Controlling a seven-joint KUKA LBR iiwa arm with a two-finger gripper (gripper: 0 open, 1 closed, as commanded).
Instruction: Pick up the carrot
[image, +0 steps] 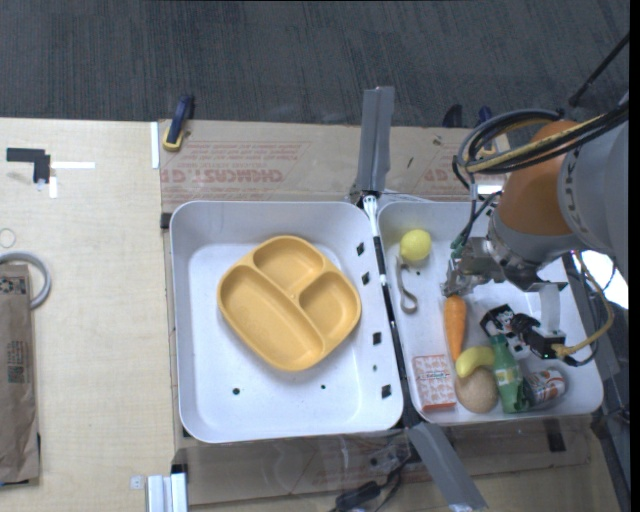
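carrot: we saw the carrot lying in the right bin, near its middle, long axis running up and down the view, thick end toward the gripper.
gripper: the gripper sat right at the carrot's upper end; we could not tell whether it was apart or together, nor whether it touched the carrot.
neighbours: a lemon lay up and left of the carrot; a metal hook lay beside the bin's left wall; a red-and-white box, a banana and a potato crowded the carrot's lower end.
left bin: the left bin held a yellow plate, well apart from the job.
handling: we judged the carrot light, stiff and smooth, likely to roll or slip out of a pinch along its taper.
hold: we judged the best grip to be across the thicker upper half, clear of the banana and box.
risk: a grip at the very tip could squirt it free.
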